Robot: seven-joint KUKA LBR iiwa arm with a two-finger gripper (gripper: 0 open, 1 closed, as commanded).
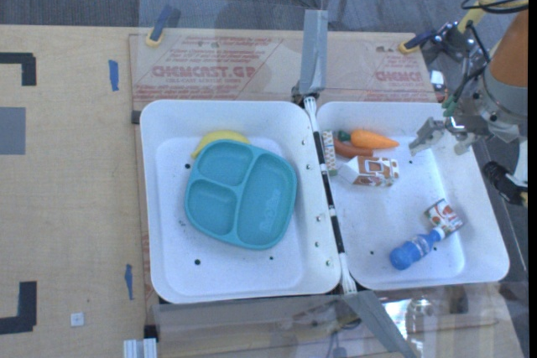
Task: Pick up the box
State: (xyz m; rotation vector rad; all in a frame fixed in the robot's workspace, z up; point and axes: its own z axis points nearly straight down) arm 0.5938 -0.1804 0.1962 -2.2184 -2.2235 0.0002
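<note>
Well, the box looks like a small carton, white with orange-brown print, and it lies in the right bin. I judge it light and rather stiff, but thin card can dent if it is squeezed hard. Its printed faces seem smooth, so it may slip a little. It appears to lie on its side and a bit turned against the bin's edges. The best place to hold it, I think, is across the two long flat faces near the middle, not at a corner and not at the pointed end.

The hand hangs over the far right part of the same bin. Its two fingers stand apart, with nothing between them. From the hand, the box is toward the divider between the two bins and a little nearer to the front edge of the table. They are near, but not touching.

Just past the box, on the side away from the hand, lies a carrot, and a small wrapped bar sits against the divider. These two are close to the box, so the fingers have little free room on that side. A blue bottle and a small can lie toward the front of the bin, well apart from the box.
</note>
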